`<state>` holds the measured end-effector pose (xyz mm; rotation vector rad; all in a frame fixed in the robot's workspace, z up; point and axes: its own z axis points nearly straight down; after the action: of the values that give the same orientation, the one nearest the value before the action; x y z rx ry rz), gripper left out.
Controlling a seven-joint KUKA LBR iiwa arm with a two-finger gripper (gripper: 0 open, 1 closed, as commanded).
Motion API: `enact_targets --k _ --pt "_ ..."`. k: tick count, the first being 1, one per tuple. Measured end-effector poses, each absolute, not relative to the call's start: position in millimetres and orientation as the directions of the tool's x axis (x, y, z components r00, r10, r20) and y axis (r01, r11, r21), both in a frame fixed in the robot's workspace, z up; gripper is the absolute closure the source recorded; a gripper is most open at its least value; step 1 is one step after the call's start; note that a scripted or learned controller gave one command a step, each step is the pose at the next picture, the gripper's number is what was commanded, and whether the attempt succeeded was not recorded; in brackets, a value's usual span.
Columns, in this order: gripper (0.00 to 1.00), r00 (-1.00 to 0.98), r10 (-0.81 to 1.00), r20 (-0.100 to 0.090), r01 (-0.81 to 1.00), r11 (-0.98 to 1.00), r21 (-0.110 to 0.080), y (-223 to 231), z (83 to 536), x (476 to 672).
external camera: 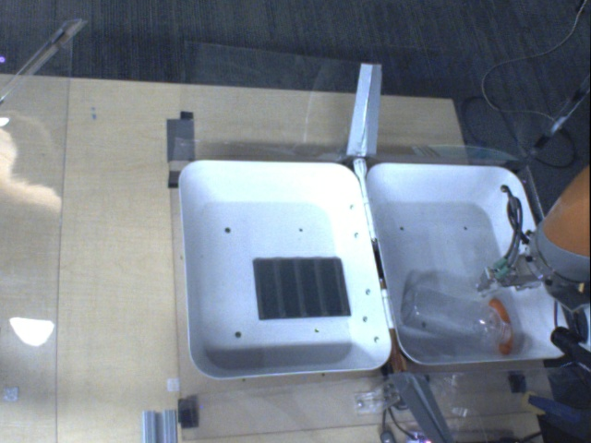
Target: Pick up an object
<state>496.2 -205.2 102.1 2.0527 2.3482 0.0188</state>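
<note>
Your end effector (499,280) sits at the three o'clock side of the right shallow white bin (434,187), low over its floor; you cannot tell how it is set. Just beside it, toward seven o'clock, a clear plastic bottle with an orange cap (457,314) lies on its side. At nine o'clock, the left shallow white bin (231,192) holds a dark ribbed rectangular tray (301,287). Both bins rest on the pale wooden surface (102,275).

The grey arm (565,247) reached in from the right edge, its orange band showing at the border. Its wrist angled down and leftward, ending in the gripper (503,280), held low; cables trailed along it.
</note>
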Motion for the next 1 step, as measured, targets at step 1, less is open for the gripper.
enact_targets --k 1 --pt "0.00 -0.134 0.991 -0.009 0.991 0.134 0.024 -205.2 102.1 496.1"
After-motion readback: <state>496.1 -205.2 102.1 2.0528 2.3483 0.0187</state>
